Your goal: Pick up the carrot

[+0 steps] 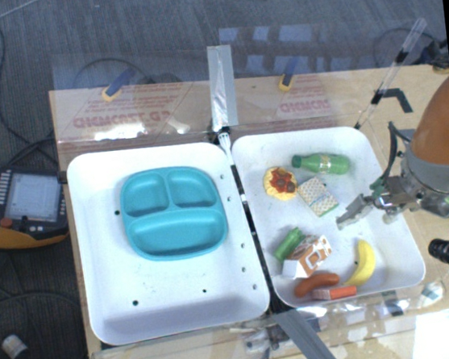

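carrot (334,293): sat right at the near edge of the right bin (385,164), lying flat, just in front of the sausage and touching it
sausage (314,283): reddish-brown, right behind the carrot, pretty much side by side with it
banana (365,262): just right of the carrot, curving up and away from it
carton (309,257): small orange and white box, just behind the carrot, past the sausage
green veg (288,243): a bit farther back from the carrot, leaning on the carton's left side
gripper (357,211): well behind the carrot and off to its right, hovering over bare bin floor past the banana, nothing between its fingers; honestly couldn't tell how far apart they were
patterned packet (317,196): farther back from the carrot, mid-bin
pizza-looking toy (279,182): farther still, back-left of the carrot
green bottle (321,163): farthest back from the carrot, on its side
blue tray (173,212): way left of the carrot, in the left bin (110,302)
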Available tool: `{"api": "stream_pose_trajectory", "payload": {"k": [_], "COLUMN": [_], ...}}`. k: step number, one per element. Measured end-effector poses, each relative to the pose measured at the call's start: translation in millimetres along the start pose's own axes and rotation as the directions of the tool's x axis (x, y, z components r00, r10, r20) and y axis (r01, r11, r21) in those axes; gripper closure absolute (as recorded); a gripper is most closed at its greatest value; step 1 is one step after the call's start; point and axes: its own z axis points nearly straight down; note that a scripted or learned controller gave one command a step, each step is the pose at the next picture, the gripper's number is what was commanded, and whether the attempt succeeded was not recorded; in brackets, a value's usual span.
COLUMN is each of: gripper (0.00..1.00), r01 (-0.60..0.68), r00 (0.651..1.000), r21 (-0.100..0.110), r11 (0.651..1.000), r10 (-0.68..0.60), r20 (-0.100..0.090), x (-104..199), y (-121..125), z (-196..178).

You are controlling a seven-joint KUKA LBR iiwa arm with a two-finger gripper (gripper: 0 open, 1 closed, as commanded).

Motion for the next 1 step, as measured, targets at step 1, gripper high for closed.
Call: {"api": "stream_pose_trajectory", "payload": {"k": [1], "gripper": [0.0], "r01": [0.276], "r00": [0.961], "r21": [-0.004], "r11": [0.961], "r10": [-0.276], "r20": [0.002], "x": [-37.5], "y": [-9.3], "z": [-170.6]}}
